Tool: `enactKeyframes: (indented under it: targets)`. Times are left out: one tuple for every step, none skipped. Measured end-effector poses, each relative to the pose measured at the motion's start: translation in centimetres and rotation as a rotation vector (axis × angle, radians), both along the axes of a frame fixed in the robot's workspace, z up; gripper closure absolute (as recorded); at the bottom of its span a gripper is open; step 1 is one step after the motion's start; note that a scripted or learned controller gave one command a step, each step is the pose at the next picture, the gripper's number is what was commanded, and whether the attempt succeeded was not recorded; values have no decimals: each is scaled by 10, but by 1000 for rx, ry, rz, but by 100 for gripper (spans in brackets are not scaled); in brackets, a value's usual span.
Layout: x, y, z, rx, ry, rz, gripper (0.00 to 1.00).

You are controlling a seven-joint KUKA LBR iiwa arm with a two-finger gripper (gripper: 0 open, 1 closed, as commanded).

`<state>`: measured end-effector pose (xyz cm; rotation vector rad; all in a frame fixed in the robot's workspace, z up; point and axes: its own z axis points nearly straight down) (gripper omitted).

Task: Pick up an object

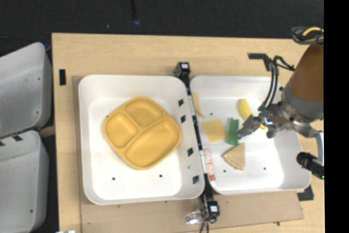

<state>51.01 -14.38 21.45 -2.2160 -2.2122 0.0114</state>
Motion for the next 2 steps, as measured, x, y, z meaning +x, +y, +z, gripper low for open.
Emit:
enactKeyframes:
  targets:
    - [3,0,7,-3,-14,3,0]
    - [5,-7,-38,-3,-9,0,0]
